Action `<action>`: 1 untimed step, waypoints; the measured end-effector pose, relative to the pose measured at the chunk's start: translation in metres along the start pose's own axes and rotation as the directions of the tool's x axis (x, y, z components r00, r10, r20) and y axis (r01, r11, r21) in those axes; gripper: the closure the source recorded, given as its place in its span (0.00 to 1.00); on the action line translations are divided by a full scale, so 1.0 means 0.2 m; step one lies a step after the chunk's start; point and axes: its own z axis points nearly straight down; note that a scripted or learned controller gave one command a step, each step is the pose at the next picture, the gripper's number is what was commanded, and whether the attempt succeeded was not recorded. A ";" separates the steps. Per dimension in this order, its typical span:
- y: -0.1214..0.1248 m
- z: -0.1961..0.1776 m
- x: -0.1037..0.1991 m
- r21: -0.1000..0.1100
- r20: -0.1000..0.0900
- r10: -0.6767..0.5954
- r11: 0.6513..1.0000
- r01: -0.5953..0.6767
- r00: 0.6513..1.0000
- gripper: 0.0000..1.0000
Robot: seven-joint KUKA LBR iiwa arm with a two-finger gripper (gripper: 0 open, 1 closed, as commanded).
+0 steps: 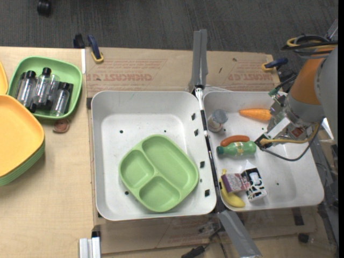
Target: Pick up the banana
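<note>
Against the right bin's (301, 196) near edge lies the banana (232, 200), purple box (235, 182) overlapping; claw (281, 120) opening unclear.

Two shallow white bins side by side on a tabletop (64, 198), with the arm's tool (284, 123) over the right-hand bin (293, 190).

A yellow banana (234, 199) lies in that bin's near left corner, touching a purple carton (235, 182) beside a black-and-white box (255, 184). A green plastic bottle (236, 150) and a red-orange oblong toy (235, 140) lie mid-bin. An orange carrot (256, 113) and a grey cup (217, 120) sit towards the far edge. The tool hangs near the right wall. The left-hand bin (107, 112) holds a pale green divided plate (158, 172). Stacked yellow plates (19, 144) sit at the tabletop's left edge.
</note>
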 end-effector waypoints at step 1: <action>0.02 0.12 -0.32 0.003 0.001 0.110 0.994 -0.110 0.994 1.00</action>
